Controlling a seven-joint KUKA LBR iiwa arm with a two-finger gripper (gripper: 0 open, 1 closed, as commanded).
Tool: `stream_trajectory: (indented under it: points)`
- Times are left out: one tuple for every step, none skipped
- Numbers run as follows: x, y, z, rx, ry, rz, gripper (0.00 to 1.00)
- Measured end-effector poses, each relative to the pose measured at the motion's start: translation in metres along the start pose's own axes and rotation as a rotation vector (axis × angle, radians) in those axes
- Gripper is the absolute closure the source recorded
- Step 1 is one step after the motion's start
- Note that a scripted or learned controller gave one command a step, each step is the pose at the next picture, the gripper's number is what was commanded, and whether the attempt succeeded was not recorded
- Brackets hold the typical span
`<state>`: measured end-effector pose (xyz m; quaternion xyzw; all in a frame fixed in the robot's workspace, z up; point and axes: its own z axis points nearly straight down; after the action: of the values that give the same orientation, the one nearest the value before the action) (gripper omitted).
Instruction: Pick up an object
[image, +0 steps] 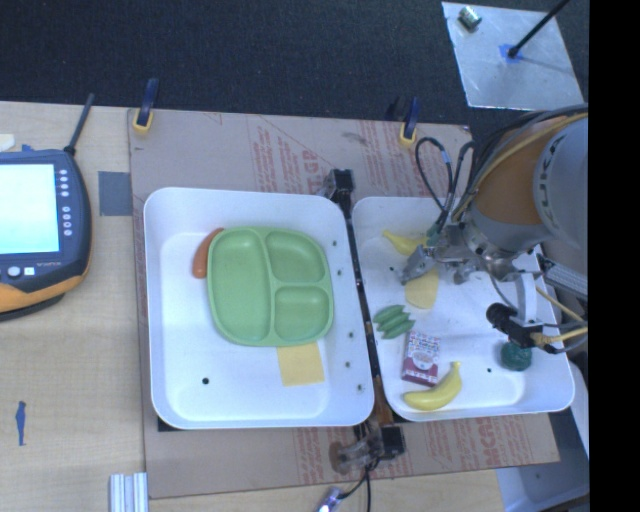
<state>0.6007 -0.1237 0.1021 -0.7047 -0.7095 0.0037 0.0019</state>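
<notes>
End effector (418, 268) is down in the right bin (540, 400) over a pale yellow block (423, 292), can't tell its grip state, with a banana (435, 391), red packet (422, 357) and green pods (392, 320) nearby.

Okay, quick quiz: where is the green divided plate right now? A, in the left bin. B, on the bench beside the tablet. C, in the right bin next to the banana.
A: the green divided plate lies in the left bin, partly over a yellow slice.
</notes>
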Motion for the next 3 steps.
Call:
stream_trajectory:
  points:
    - [-0.025, 0.056, 0.010, -0.005, 0.003, 0.003, 0.00]
    - [0.005, 0.017, 0.010, -0.003, 0.002, 0.002, 0.00]
    - [-0.012, 0.056, 0.010, -0.005, 0.003, 0.002, 0.00]
